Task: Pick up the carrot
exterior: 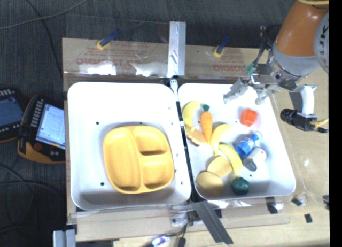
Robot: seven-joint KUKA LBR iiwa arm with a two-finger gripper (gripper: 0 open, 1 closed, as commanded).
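Note:
The carrot [206, 124] is small and orange with a green top. It lies in the right bin [278, 133], left of centre, resting against a yellow banana [191, 113]. My gripper [247, 93] hangs over the bin's upper right part, above and to the right of the carrot, apart from it. Its two grey fingers [233, 92] are spread, and nothing is between them.
The right bin also holds an orange-red piece [249, 117], a blue-and-white can [246, 146], a second banana [231, 156], a pale potato-like item [210, 182] and a dark green piece [240, 186]. A yellow divided plate [139, 158] sits in the left bin [85, 133].

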